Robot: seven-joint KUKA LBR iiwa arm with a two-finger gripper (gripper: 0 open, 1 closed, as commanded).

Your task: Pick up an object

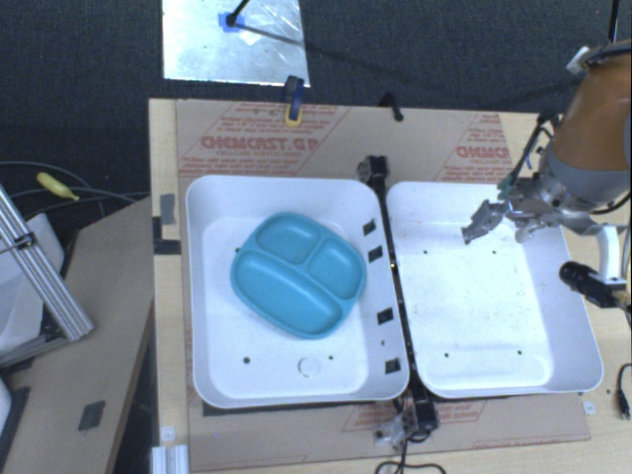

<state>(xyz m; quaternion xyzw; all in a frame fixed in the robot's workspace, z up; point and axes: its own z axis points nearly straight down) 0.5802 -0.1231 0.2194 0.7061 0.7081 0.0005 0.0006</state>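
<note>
hovering over the right bin (494, 363), the pincer (481, 223) grips nothing; its opening is unclear.

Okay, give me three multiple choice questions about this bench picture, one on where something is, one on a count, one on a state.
1. Where does the blue plate lie?
A. left bin
B. right bin
C. on the cardboard

2. How many compartments does the plate have?
A. one
B. three
C. five

3. Where is the gripper?
A. above the right bin
B. touching the plate
C. above the left bin

Answers: 1 A, the plate rests inside the left bin. 2 B, ridges split it into three. 3 A, it hangs over the right bin's upper part, apart from the plate.
</note>
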